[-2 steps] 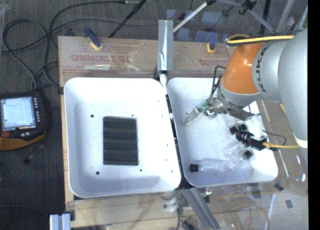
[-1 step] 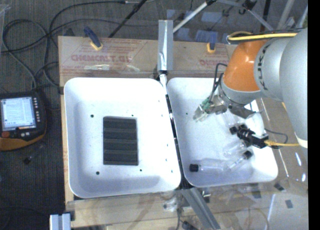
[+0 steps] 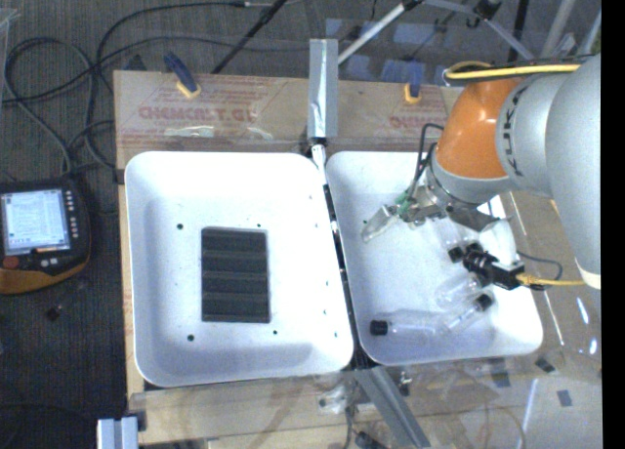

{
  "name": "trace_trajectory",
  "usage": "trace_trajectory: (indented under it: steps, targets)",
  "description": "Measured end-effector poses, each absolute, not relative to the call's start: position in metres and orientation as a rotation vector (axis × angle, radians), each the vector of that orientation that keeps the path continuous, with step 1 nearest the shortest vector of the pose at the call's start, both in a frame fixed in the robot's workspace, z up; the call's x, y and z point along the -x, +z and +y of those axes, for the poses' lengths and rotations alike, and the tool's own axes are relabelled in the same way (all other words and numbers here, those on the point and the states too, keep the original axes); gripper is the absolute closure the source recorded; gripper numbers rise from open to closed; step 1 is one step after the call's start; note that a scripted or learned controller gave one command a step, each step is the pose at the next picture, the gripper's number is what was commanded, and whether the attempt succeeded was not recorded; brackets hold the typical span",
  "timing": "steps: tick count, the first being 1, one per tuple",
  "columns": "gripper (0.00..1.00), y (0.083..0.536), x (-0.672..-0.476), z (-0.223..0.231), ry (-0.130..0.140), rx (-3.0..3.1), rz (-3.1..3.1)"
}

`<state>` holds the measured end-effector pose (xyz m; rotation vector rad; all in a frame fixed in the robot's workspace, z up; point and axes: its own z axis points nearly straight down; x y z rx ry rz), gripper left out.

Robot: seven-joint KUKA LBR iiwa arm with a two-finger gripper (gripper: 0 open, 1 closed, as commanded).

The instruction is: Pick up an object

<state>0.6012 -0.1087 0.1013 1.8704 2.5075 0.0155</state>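
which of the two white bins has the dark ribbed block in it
The left bin. A dark ribbed block lies flat near its middle, while the right bin holds clear plastic bottles.

There are two white bins on the counter (image 3: 220,110): the left bin (image 3: 156,183) and the right bin (image 3: 356,203). One dark ribbed block (image 3: 234,274) lies in the left bin. In the right bin I count about three clear plastic pieces; one tube with black cap (image 3: 405,324) lies at 6 o'clock. The exact number there is hard to tell.
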Motion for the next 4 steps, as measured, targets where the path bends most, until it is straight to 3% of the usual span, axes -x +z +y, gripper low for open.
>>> trace_trajectory:
  steps: [1, 2, 3, 4]
  targets:
    - [1.00, 0.1099, -0.6013, -0.1082, 0.018, -1.872, 2.508]
    - [0.00, 0.1098, -0.6013, -0.1080, 0.018, -1.872, 2.508]
    - [1.00, 0.1181, -0.6014, -0.1074, 0.020, -1.873, 2.509]
    - [0.00, 0.1181, -0.6013, -0.1073, 0.020, -1.873, 2.509]
